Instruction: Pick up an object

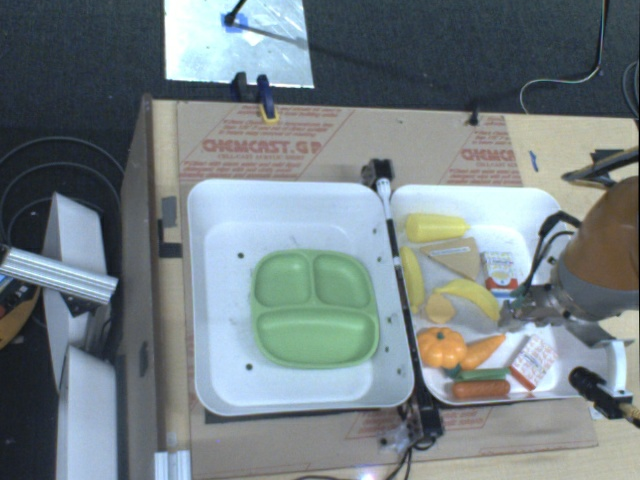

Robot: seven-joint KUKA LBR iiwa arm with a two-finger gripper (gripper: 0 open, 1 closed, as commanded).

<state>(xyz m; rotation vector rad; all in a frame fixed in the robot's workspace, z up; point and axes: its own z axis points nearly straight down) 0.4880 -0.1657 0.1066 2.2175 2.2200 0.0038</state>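
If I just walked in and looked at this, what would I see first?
Probably the big green divided plate, lying alone in the middle of the left white bin. Next, the bright toy food crowded in the right bin: a yellow banana, an orange pumpkin and a carrot beside it. The grey and orange robot arm leans in from the right, its end effector low over that food.

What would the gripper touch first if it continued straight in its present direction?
Probably the banana. The gripper points left over the right bin, and the banana lies just beyond it. Height is unclear, so it could pass above.
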